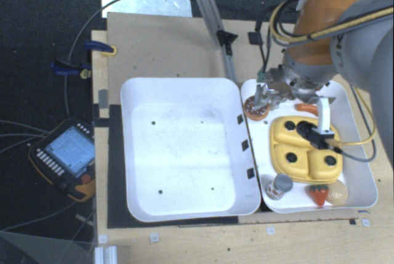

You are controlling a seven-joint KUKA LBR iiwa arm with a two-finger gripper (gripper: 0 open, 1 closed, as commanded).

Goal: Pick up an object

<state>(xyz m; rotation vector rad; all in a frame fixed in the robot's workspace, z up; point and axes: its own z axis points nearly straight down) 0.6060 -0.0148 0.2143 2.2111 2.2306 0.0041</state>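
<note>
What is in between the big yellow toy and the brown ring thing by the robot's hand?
Nothing. In the camera view, only bare white bin floor lies between the yellow toy and the brown ring. The gripper sits just above the ring.

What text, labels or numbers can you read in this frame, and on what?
None can be read.
Handheld controller on the floor left of the bench: lit screen, content too blurred to read.
Small can in the right bin: any label too small to read.
Yellow toy: no markings visible.
</note>
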